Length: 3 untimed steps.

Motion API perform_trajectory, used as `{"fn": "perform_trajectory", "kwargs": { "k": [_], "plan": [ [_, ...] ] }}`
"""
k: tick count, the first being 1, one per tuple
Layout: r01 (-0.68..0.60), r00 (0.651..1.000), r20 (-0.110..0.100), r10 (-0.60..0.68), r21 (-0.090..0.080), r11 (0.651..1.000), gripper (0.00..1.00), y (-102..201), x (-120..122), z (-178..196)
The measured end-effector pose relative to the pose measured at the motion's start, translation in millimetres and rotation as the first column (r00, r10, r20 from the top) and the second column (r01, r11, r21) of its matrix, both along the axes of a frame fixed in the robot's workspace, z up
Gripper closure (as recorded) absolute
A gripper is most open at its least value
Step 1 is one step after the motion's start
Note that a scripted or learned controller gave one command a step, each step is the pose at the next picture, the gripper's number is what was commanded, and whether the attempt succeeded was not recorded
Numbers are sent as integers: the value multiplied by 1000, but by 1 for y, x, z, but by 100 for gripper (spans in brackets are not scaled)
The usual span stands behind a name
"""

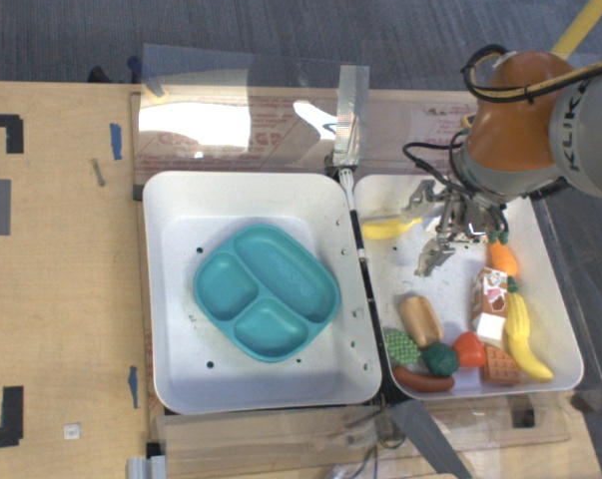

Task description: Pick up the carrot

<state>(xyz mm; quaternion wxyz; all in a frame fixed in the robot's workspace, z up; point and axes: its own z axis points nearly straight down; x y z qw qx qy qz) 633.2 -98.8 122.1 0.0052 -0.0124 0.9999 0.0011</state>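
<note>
The carrot (501, 258), orange with a green top, lies near the right wall of the right bin (565, 367), just above a small printed carton (490, 289). My gripper (426, 229) hangs over the upper middle of that bin, left of the carrot and clear of it. Its two metal fingers (431, 258) are spread apart with nothing between them. The orange wrist band (510, 118) rises over the bin's back right corner.
A yellow piece (385, 229) lies just left of the gripper. Toward the front are a bread roll (418, 317), broccoli (440, 357), a sausage (421, 379), a tomato (468, 347), a waffle (500, 365) and a banana (521, 335). A teal divided plate (266, 289) sits in the left bin (171, 267).
</note>
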Motion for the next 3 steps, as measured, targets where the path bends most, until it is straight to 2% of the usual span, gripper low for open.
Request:
{"fn": "perform_trajectory", "kwargs": {
  "k": [1,2,3],
  "plan": [
    [84,996,6,-84,-6,996,0,-94,36,89],
    [116,993,0,-116,-4,993,0,-123,25,-22],
    [230,973,7,-230,-1,973,0,-123,-12,-30]
  ]
}}
